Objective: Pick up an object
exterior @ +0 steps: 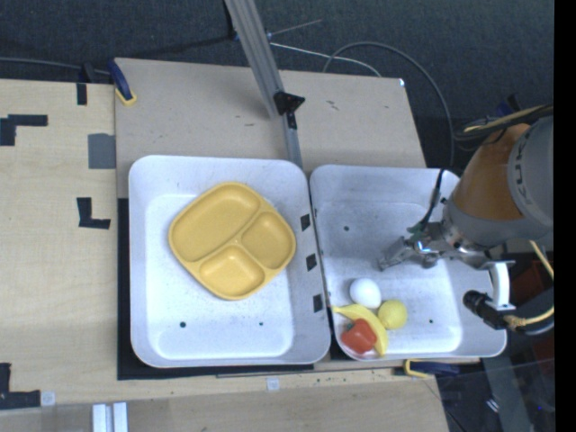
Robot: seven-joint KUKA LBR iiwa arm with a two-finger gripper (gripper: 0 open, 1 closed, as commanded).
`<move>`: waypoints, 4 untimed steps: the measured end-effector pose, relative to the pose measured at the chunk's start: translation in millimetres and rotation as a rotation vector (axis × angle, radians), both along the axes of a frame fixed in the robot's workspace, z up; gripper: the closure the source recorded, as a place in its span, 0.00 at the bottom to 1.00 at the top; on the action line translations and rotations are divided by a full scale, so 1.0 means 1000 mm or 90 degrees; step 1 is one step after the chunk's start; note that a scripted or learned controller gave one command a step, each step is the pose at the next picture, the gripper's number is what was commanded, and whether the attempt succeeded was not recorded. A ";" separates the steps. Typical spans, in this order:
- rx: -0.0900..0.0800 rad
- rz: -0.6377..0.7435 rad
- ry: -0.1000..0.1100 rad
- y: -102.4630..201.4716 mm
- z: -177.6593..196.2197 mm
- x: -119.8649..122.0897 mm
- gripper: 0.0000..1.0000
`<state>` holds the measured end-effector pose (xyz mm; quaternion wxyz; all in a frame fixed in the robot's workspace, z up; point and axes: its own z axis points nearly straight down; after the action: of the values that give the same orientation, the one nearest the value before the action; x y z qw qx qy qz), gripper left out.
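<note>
Two shallow white bins sat side by side on the wooden surface (pixel 54 241). The left bin (pixel 153 331) carried a yellow divided plate (pixel 231 239) with three compartments, lying roughly in the middle and turned at an angle to the bin's walls.

The right bin (pixel 378 196) held a small cluster of things in its near left corner. A white ball (pixel 364 292) lay farthest from the near wall. Just to its right and a little nearer was a yellow round object (pixel 392 313). A red object (pixel 359 336) rested against the near wall, with a yellow banana-like piece (pixel 353 312) curving around its far and right sides and touching it.

The arm (pixel 504 187) came in from the right over the right bin, its orange band above the wrist visible at the bin's right wall. The pincer (pixel 389 259) pointed leftward over the middle of the right bin, above bare floor, with its fingers close together at the tip and nothing between them. It stood near the white ball but apart from it, on the far right side of the cluster, touching none of the objects.
</note>
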<state>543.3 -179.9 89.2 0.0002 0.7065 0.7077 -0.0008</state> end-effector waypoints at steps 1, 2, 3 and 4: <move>0.001 0.000 0.000 0.001 0.010 0.000 1.00; 0.001 0.000 -0.002 0.002 0.052 0.001 1.00; 0.000 0.000 -0.003 -0.003 0.104 0.011 1.00; 0.001 0.000 -0.001 -0.003 0.117 0.011 1.00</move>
<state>554.8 -182.8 205.9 -0.0001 0.7065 0.7078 0.0002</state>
